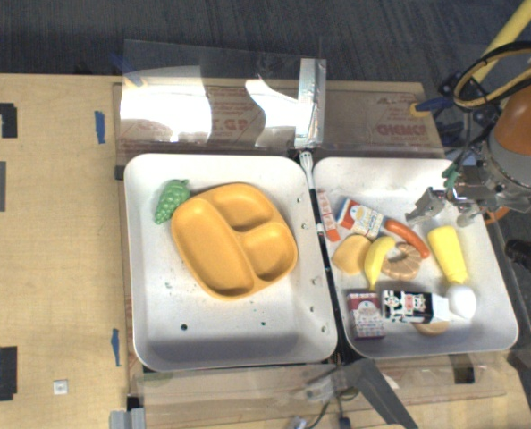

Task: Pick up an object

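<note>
The gripper [446,202] is seen at the upper right of the right bin [502,329], above its bare floor. Its fingers are spread apart, and nothing is held between them. The objects are gathered in the lower half of that bin: a yellow cylinder [447,253] just below the gripper, a banana [376,259], an orange carrot [405,235], a small red and white carton [358,217], and a black and white carton [407,307]. In the left bin [149,329], a yellow divided plate [234,238] is set, with green grapes [169,199] touching its upper left edge.
</note>
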`<state>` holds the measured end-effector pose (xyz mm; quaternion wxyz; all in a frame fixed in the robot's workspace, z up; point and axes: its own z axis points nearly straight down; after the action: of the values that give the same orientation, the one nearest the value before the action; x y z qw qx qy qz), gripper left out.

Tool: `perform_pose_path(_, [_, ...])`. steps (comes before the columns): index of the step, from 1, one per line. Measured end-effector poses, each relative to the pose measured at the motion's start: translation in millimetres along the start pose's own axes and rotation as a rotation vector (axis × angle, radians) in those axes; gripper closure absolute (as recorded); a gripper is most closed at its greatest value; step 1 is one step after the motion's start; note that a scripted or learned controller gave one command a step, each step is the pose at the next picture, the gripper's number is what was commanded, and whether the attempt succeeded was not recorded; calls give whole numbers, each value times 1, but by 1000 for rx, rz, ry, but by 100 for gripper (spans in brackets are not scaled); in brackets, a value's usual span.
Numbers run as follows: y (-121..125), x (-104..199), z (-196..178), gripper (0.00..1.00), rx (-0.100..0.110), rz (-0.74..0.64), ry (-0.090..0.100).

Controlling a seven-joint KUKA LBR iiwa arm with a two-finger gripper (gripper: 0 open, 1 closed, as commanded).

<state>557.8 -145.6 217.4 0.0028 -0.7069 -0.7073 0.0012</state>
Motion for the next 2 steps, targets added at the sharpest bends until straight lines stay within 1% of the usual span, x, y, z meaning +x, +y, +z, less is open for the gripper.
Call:
perform_pose_path(1, [-15, 39, 97, 0, 4, 425, 0])
perform_pose_path(2, [-10, 24, 131, 0, -9, 883, 0])
